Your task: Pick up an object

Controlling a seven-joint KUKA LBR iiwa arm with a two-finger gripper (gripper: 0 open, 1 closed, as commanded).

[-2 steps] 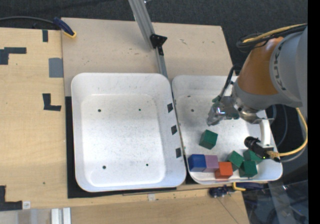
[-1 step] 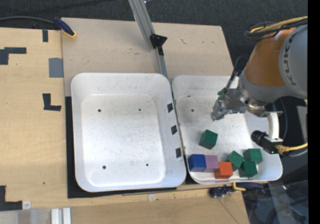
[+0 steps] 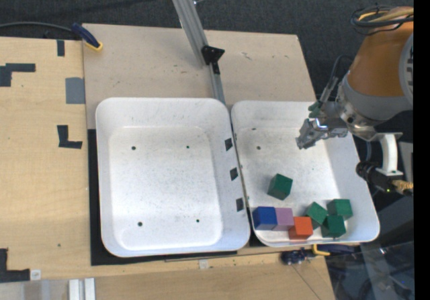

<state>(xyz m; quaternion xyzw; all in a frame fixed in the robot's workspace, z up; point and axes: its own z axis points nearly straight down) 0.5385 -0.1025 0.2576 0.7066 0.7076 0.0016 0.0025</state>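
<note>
My gripper [image 3: 308,137] hangs over the upper right part of the right bin [image 3: 269,117], with nothing visible between its fingers. A lone green cube [image 3: 279,186] sits in the middle of that bin, below and left of the gripper. Along the bin's front edge lie a blue cube [image 3: 265,217], a lilac cube [image 3: 284,217], an orange cube [image 3: 302,226] and three green cubes [image 3: 331,216] bunched at the front right corner.
The left bin [image 3: 161,174] stands beside the right one, their rims touching. A slanted metal pole [image 3: 189,13] with a black clamp runs down to the rim between the bins. The arm's orange and grey body [image 3: 379,70] fills the right side.
</note>
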